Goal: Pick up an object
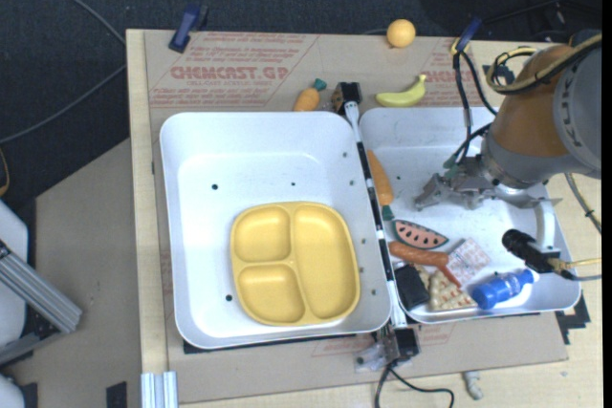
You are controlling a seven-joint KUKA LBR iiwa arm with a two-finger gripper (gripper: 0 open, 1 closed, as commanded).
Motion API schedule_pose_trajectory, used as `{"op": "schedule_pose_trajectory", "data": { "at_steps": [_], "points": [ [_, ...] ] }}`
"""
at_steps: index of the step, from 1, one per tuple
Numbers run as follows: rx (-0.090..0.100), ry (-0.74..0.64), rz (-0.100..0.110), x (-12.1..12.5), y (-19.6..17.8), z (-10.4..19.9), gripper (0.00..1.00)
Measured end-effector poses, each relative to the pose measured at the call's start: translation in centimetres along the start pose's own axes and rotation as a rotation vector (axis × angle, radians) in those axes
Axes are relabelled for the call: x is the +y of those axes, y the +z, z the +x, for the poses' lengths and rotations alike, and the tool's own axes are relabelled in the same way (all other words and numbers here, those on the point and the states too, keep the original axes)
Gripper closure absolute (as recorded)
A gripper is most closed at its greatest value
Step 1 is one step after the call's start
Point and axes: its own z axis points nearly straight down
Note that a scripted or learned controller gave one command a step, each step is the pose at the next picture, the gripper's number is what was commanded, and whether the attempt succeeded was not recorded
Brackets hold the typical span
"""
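My gripper (448, 192) hangs low over the middle of the right bin (421, 134), on the grey arm with the orange band that reaches in from the right. Nothing shows between it and the bin floor. Just below and left of it lies a watermelon slice (417, 233), and under that a red sausage (417, 254). An orange carrot (380, 181) lies along the bin's left wall. Near the front sit a black block (409, 285), a waffle-patterned cracker (447, 289), a pink-white packet (469, 254) and a blue bottle (499, 289).
The left bin (206, 158) holds a yellow divided plate (293, 260). Behind the bins on the cardboard lie a banana (402, 93), an orange ball (401, 32), a small orange toy (308, 98) and a blue clip (186, 27).
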Motion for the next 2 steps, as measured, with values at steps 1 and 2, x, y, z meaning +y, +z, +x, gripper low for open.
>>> {"op": "schedule_pose_trajectory", "data": {
  "at_steps": [1, 2],
  "points": [
    [0.004, -0.001, 0.003, -9.2, -0.5, -8.3, 0.0],
    [-0.001, -0.002, -0.003, -1.8, 0.0, -2.9, 0.0]
  ]
}}
